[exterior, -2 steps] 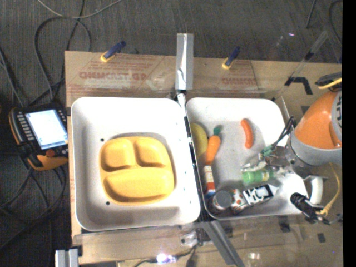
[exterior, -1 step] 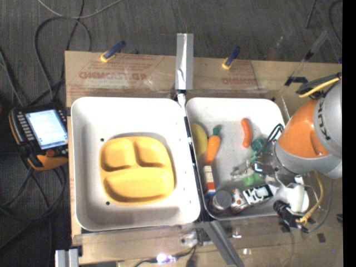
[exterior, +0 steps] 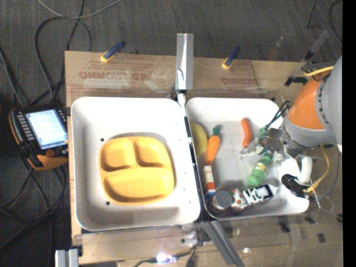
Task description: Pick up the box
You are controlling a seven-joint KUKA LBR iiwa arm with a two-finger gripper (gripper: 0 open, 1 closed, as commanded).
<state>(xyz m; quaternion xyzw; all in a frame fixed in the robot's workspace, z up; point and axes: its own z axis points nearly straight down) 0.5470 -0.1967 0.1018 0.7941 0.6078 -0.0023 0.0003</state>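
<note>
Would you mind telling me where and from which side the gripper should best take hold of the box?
Probably across the short width of the box, coming from above: it lies flat and long near the right bin's front wall, with a can crowding its left end.

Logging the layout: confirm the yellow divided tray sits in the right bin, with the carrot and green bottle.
Wrong bin. The camera view shows the yellow divided tray in the left bin; the carrot and green bottle lie in the right bin.
</note>
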